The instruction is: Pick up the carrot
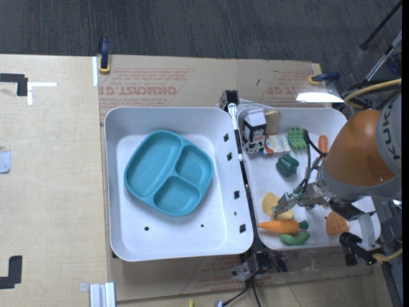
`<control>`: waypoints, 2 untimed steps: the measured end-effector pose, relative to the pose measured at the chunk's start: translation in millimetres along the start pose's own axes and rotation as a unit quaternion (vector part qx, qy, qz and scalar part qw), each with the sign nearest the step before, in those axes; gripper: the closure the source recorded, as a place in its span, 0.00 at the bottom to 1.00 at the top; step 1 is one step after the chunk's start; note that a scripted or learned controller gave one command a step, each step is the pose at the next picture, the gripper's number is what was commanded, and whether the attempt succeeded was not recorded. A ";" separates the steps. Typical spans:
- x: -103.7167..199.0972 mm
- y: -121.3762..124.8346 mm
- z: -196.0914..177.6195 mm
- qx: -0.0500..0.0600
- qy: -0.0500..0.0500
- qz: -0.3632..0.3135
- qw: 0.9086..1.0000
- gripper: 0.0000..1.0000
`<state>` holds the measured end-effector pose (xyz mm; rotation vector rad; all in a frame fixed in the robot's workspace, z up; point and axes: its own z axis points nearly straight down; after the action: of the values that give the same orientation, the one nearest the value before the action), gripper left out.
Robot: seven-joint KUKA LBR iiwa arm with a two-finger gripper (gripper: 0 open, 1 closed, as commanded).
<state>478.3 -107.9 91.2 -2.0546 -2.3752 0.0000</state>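
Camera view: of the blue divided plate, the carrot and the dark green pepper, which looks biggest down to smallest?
1. Blue divided plate, by far.
2. Carrot.
3. Dark green pepper, slightly smaller than the carrot.

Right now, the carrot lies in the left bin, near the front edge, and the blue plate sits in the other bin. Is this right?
Not quite: the bins are swapped. The camera view shows the carrot lying in the right bin, near its front edge, next to a green piece. The blue plate sits in the left bin. The hand hovers just above the carrot.
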 end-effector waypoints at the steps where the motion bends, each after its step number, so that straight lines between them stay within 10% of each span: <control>1: 11.5 2.0 -0.1 -0.001 0.000 0.032 1.000 0.00; 2: 7.2 0.5 0.0 0.000 0.000 0.146 0.989 0.00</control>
<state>477.8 -100.7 91.2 -2.3806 -2.0490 0.0005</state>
